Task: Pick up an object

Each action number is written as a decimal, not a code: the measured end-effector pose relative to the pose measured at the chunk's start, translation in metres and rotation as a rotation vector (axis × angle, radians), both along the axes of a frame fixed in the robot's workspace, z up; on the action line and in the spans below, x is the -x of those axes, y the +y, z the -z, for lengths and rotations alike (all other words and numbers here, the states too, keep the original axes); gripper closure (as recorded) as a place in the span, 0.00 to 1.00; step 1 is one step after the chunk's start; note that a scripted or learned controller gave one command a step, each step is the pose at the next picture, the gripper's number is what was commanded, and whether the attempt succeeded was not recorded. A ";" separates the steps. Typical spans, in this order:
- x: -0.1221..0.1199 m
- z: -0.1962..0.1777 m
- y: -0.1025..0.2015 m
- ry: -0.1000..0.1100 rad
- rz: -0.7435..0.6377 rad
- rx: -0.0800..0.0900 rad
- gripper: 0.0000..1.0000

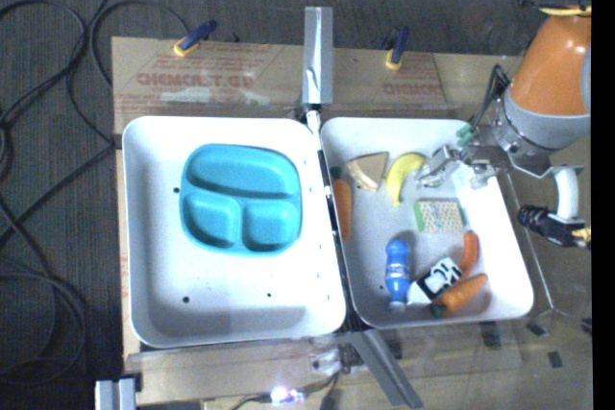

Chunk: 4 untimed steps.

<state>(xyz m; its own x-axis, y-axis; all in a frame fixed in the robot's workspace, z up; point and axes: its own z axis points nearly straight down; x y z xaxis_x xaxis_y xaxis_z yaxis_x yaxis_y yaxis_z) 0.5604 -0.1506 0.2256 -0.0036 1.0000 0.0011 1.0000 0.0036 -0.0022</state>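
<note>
Hand point(440, 165) above the right bin point(500, 298) beside the banana point(404, 173), blurred, grip state impossible to tell

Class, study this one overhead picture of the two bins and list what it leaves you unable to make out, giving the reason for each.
- Gripper: too small and blurred to tell its state or whether it holds anything, camera view.
- Black-and-white item: too small to identify; the carrot lies against it.
- Patterned square: print too fine to read.
- Arm: cut off by the frame's right side.
- Cardboard lettering: faded, unreadable.
</note>
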 end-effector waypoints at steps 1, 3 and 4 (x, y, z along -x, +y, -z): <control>-0.050 0.093 -0.013 0.002 -0.012 0.003 0.00; -0.056 0.127 0.012 -0.010 -0.119 0.002 1.00; -0.039 -0.015 0.060 -0.002 -0.106 0.002 1.00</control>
